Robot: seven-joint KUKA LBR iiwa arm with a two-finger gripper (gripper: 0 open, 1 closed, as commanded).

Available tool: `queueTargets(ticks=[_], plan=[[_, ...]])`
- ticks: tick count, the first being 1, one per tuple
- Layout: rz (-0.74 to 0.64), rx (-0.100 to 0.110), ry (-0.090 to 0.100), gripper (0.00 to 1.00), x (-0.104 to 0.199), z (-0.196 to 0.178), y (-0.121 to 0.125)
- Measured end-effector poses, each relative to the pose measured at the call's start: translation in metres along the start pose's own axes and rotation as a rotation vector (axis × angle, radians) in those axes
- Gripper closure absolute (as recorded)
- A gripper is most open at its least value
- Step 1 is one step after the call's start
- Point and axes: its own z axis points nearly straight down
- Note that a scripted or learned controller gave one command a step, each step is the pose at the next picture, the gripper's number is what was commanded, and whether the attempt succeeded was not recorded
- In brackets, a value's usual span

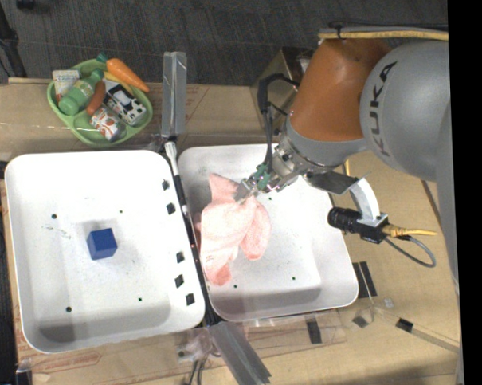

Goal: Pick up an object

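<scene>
Where end effector (253, 187) reaches, pink cloth (231, 228) touches.

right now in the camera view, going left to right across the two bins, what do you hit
blue cube in the left bin → pink cloth in the right bin → gripper at the cloth's upper edge → grey arm

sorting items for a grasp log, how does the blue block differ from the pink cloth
The blue block is a small, rigid cube; the pink cloth is larger, soft and crumpled. The block sits alone in the left bin; the cloth lies in the right bin, with the gripper at its top edge. Both rest on white bin floors.
</scene>
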Motion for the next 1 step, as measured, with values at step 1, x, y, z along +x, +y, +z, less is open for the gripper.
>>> queueTargets(ticks=[1], plan=[[0.369,0.005,0.0,1.0,-0.0533,0.0236,0.0739]])
